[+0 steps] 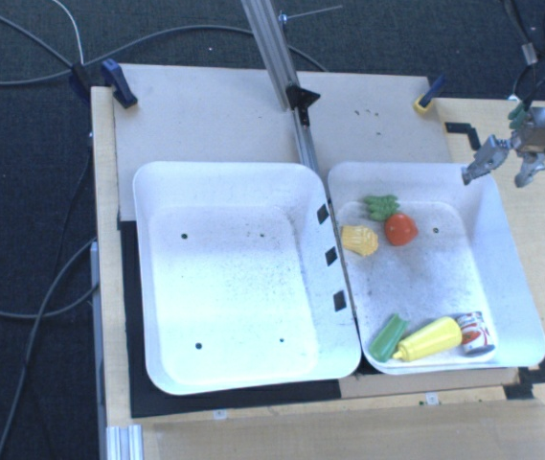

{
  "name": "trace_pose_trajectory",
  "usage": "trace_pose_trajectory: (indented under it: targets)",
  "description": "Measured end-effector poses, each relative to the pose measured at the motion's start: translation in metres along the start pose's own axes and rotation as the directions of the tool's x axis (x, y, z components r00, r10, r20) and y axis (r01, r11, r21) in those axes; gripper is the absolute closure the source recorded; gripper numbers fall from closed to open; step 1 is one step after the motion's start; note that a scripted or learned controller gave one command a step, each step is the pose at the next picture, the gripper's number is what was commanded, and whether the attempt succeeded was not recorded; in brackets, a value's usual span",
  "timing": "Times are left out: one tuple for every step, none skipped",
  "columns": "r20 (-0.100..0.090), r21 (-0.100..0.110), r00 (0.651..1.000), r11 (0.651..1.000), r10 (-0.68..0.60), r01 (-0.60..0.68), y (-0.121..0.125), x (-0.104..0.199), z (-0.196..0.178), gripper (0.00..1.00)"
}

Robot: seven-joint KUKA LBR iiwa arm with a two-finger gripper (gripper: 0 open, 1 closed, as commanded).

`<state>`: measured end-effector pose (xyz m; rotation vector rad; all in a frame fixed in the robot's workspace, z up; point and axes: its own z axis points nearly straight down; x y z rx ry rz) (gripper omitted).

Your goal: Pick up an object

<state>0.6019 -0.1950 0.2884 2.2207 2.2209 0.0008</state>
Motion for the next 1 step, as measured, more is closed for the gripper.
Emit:
trace_pose_trajectory:
  targets:
    - [-0.002, 0.009, 1.0, 1.0, 0.0, 0.0, 0.0093, -0.0116, 0.1314, 0.0]
